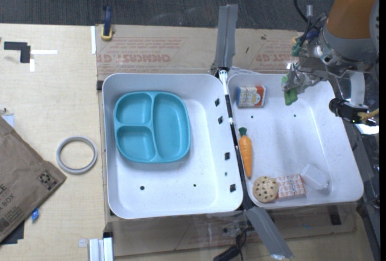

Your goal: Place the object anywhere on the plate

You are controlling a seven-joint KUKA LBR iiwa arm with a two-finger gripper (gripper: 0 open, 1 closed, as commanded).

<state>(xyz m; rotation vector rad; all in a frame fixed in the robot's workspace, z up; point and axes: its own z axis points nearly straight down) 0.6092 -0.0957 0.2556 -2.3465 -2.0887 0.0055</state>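
Tape ring [76, 154] on the bench, left of the bins. Blue divided plate [152, 128] in the left bin [175, 193]. Toy carrot [245, 152] along the right bin's [338, 151] left wall; small carton [250, 96] at its far corner; cookie [264, 189] touching a pink packet [291, 185] near its front edge; clear cup [316, 177] just beside the packet. Gripper [292, 88] over the far right bin, jaw state impossible to tell.
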